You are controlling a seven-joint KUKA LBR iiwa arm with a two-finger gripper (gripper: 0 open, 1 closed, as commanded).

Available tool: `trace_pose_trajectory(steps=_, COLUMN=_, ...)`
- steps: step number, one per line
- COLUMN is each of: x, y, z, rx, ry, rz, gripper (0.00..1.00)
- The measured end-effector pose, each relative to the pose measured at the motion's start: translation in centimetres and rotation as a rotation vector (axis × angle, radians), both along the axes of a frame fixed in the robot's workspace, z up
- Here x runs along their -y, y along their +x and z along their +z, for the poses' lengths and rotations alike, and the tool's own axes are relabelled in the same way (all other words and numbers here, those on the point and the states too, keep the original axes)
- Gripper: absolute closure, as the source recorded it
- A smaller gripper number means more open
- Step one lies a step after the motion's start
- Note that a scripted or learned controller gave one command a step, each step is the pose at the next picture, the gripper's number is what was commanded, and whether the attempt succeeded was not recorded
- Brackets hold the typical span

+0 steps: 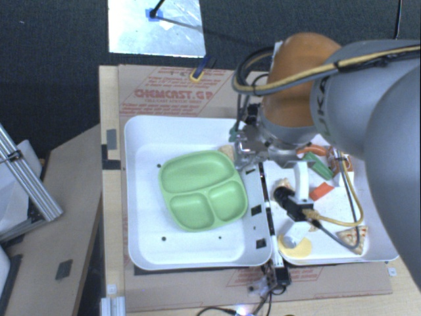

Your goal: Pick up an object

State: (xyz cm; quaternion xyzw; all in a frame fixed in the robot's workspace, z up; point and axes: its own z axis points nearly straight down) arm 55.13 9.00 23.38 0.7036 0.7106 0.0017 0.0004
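Brown cardboard (171, 94) is laid under two white bins on the bench. In the camera view, a green divided plate (200, 191) is seen lying flat in the left-hand bin (141, 239), near its middle. In the right-hand bin (332, 208), a yellow round piece (297, 247), an orange piece (321, 191) and a green piece (321, 170) are scattered. The gripper (251, 147) is held over the far end of the wall between the bins; whether it is open or closed cannot be told.
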Motion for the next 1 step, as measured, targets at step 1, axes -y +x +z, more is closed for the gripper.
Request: trace_pose_trajectory(steps=1, x=-0.80, y=1.07, z=-1.60, rx=-0.002, ry=-0.002, rz=-0.004, gripper=1.00)
